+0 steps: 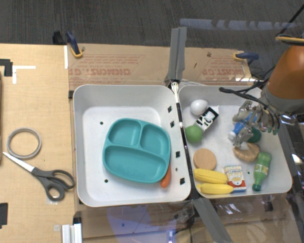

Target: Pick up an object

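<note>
Cardboard-topped bench, two white bins [81, 135] side by side — gripper [248, 128] low in the right-hand bin [286, 186], just above a tan bread roll [246, 152] beside the green bottle [260, 170]. Finger state impossible to tell; nothing visibly lifted, so pickup apparently not yet done. Mirrored print on the cardboard [109, 66] — not legible.
</note>
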Controlling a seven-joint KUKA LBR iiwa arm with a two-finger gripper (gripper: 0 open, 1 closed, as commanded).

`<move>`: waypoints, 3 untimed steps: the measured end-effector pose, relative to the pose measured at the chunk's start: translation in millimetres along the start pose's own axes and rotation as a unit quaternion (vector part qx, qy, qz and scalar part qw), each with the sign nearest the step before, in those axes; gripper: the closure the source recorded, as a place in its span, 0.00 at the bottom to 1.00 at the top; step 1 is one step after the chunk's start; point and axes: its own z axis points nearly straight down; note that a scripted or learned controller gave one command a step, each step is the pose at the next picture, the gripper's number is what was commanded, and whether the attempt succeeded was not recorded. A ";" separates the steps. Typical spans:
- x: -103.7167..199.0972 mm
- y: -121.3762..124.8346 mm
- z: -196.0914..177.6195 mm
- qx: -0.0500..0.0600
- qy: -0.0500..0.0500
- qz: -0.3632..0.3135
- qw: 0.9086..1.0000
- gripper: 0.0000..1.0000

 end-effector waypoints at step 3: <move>-4.4 -17.3 -0.2 0.000 0.000 0.018 1.000 0.00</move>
